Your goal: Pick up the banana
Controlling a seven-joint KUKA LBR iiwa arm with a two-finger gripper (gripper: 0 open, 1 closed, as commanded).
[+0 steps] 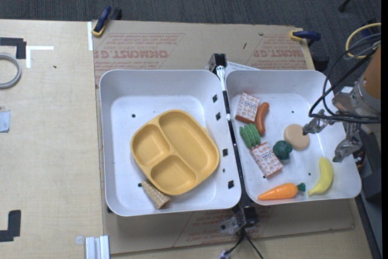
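1. I see the banana (322,177) lying in the right bin (285,85), close to its near right corner, tilted with its upper end toward the arm.
2. My gripper (330,140) hangs over the bin's right side, just above and beside the banana's top end, its two fingers spread apart with nothing between them.
3. I judge this as the approach step: no grasp is made.
4. Next I need to shift toward the near edge, centre over the fruit's middle, turn the fingers across its narrow width, then descend.
5. The carrot (280,192) sits just left of the banana, and the bin wall is tight on the right.
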